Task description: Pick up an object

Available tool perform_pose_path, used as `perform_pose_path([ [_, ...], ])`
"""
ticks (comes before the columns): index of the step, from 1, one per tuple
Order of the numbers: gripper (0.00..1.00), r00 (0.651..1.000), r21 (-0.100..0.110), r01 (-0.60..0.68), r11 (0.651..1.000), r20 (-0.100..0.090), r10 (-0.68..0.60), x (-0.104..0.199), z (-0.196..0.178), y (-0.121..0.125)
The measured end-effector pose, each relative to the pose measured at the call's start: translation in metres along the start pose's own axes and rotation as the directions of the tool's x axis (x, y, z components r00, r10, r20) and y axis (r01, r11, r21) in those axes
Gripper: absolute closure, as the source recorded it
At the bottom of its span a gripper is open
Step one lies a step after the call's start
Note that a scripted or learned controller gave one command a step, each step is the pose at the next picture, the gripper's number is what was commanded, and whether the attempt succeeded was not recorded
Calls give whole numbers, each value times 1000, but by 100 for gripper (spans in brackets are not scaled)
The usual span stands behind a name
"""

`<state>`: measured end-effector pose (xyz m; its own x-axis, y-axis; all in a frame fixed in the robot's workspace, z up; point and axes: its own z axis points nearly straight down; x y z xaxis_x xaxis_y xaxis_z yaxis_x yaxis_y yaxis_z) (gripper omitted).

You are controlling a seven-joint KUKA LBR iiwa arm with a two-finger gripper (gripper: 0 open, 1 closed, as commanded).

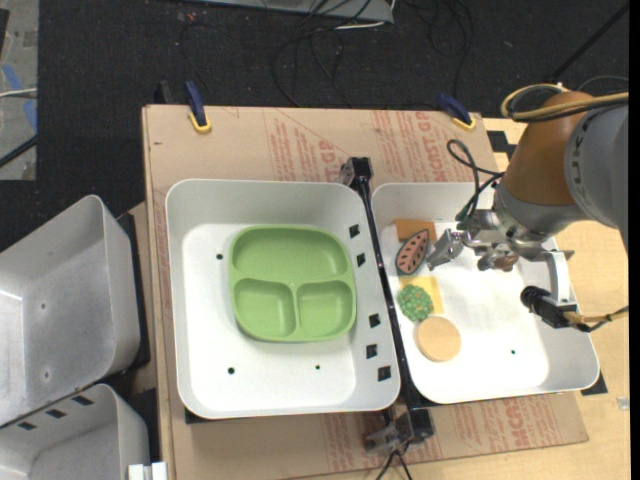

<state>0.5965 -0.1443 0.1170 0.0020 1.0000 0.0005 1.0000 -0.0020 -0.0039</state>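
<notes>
Starting at nine o'clock, the green plate [293,282] sits alone in the left bin [190,268]. Toward three o'clock, the toy foods [417,301] lie in the right bin [560,373]. The gripper [448,247] hangs beside them; nothing looks picked up, and I cannot tell its state.

Printed matter: red lettering on the cardboard sheet [300,133] under the two bins, in several strips.
- Far edge, left of centre: a slanted strip, upside down, too faint to read.
- Far right corner: a strip running along the edge, mirrored or inverted; letters resembling "TOD" are a guess at best.
- Near edge, right: a partial strip, unreadable.

No other text, numbers or labels legible.
</notes>
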Motion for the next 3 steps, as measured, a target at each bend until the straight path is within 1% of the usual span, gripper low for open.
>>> perform_pose_path([
  [1, 0, 1000, -2, 0, 1000, 0, 0, 1, 26, 0],
  [2, 100, 1000, -5, 0, 1000, 1, 0, 1, 14, 1],
  [3, 100, 1000, -10, -1, 1000, 2, 1, -6, -45, -4],
])
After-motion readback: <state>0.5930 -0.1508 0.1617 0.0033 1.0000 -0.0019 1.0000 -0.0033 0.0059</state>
